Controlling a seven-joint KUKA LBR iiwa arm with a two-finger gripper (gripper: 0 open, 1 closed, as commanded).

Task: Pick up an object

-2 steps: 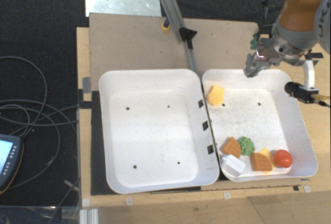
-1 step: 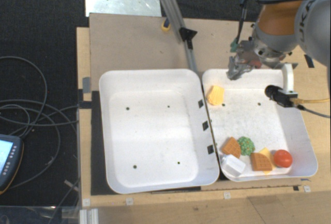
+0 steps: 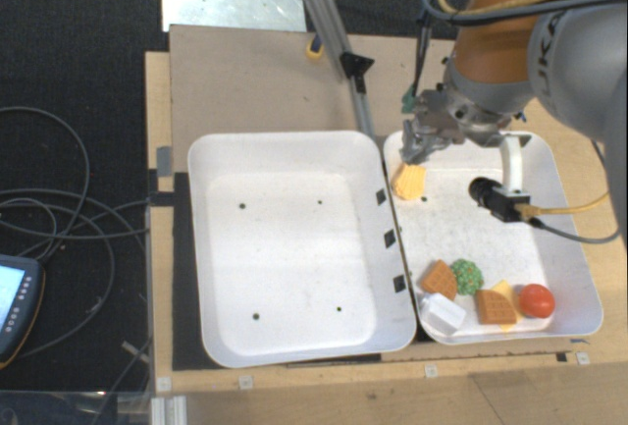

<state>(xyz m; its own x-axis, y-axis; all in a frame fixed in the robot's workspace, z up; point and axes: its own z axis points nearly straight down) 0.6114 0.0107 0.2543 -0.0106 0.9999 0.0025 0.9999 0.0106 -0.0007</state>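
A yellow wedge-shaped piece [image 3: 410, 182] sits at the upper left of the right bin [image 3: 574, 246], close to the bin's left wall. My gripper [image 3: 416, 154] hangs directly over it, its tip meeting the top of the piece. Whether the piece is gripped or merely lies under the tip is hidden by the angle. Along the right bin's front edge lie an orange waffle-like piece [image 3: 439, 279], a green broccoli floret [image 3: 466, 274], an orange and yellow wedge [image 3: 497, 305], a red tomato [image 3: 536, 299] and a white block [image 3: 444, 313].
The left bin [image 3: 285, 143] stands beside the right one, their rims touching. A grey pole [image 3: 329, 11] slants down to the gap between the bins at the back. A black fitting with a yellow cable [image 3: 494, 197] hangs from the arm over the right bin.
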